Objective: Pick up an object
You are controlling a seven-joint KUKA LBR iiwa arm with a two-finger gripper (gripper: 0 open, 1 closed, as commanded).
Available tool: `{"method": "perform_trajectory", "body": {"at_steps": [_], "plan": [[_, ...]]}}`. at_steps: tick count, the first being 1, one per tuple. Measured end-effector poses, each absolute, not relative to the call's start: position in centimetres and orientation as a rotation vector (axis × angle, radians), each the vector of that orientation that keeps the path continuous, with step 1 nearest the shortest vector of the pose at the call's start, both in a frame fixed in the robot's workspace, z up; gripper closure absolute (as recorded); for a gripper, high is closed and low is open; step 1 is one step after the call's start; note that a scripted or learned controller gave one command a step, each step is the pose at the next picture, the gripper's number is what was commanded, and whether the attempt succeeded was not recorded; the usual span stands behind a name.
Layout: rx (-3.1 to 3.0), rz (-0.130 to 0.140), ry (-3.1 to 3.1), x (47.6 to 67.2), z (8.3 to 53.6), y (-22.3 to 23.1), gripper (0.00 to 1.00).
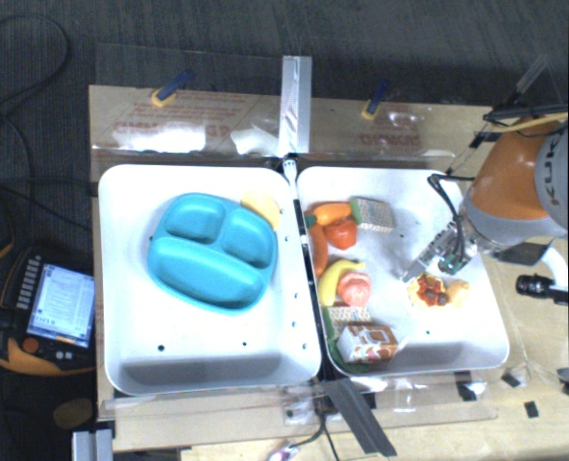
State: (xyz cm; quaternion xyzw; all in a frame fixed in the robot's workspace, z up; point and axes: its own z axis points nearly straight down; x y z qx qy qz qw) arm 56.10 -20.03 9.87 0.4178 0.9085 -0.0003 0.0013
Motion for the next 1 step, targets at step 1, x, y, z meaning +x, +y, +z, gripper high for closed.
{"method": "perform_trajectory", "body": {"at_steps": [1], "plan": [[1.826, 0.007, 2.537, 59.21, 9.18, -13.6, 1.0]]}}
